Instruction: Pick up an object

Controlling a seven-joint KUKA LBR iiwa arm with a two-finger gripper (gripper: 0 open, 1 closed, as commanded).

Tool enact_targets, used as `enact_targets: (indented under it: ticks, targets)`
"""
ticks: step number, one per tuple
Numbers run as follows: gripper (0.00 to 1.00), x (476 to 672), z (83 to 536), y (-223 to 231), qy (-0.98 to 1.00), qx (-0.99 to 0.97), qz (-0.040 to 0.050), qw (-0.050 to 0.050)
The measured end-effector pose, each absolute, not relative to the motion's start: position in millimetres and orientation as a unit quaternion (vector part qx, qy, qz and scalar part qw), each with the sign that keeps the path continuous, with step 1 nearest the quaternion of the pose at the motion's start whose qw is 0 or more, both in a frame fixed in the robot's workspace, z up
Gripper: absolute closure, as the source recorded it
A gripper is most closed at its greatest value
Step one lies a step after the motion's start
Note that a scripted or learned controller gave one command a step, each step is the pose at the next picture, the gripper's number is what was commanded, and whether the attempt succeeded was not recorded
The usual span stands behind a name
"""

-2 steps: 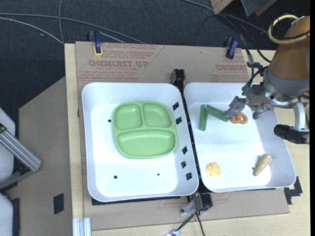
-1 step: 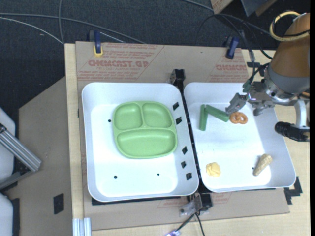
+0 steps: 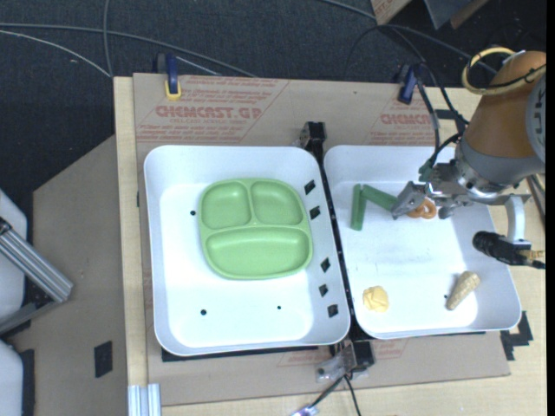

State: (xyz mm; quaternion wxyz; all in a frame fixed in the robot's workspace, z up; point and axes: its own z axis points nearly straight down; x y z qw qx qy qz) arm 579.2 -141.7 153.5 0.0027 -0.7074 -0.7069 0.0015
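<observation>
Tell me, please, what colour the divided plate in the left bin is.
Light green; the divided plate shows clearly in the camera view.

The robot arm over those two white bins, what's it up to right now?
The arm reaches in over the right bin, with its gripper low near the bin's far side, right by a small orange piece and the green L-shaped piece. Whether it grips anything is unclear. A yellow lump and a pale corn-like piece lie untouched near the front edge. The left bin holds a green divided plate.
</observation>
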Motion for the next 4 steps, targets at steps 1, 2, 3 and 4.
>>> enact_targets:
  ticks: [1, 2, 3, 4]
  targets:
    - [0.00, 577.5, 111.1, -139.3, -0.707, -0.707, 0.0012, 0.003]
    - [0.00, 577.4, 83.7, -138.5, -0.707, -0.707, 0.0007, 0.002]
    - [1.00, 578.4, 96.3, -138.6, -0.707, -0.707, -0.0006, 0.001]
    - [1.00, 578.1, 142.9, -146.3, -0.707, -0.707, -0.0013, -0.002]
